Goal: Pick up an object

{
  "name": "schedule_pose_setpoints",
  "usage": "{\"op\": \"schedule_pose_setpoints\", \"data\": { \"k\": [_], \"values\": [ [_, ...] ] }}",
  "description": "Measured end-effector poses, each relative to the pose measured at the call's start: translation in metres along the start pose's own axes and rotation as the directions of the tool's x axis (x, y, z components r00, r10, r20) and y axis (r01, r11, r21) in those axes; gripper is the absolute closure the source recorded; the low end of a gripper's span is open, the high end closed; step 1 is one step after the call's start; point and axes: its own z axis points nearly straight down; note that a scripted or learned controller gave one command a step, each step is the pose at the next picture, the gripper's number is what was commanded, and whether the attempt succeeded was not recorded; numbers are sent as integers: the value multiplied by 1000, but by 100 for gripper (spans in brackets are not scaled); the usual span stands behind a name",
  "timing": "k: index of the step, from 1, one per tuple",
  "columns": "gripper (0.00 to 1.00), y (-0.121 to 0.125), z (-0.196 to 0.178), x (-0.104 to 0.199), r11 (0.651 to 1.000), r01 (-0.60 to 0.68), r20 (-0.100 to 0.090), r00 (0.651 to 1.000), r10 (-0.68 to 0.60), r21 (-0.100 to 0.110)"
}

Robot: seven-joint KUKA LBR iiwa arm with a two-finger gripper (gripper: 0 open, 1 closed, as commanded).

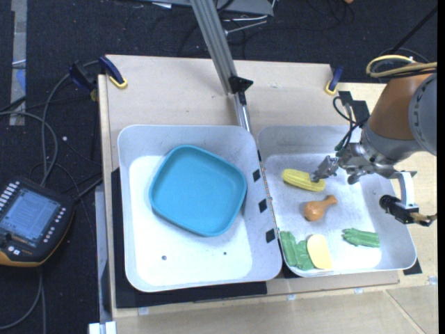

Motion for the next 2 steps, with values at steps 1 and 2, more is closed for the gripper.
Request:
{"op": "schedule_pose_setpoints", "data": {
  "k": [1, 2],
  "values": [
    [100, 0, -9, 0, 1000, 0, -1, 1000, 0, 1],
    [100, 5, -52, -3, 1000, 0, -2, 1000, 0, 5]
  ]
}}
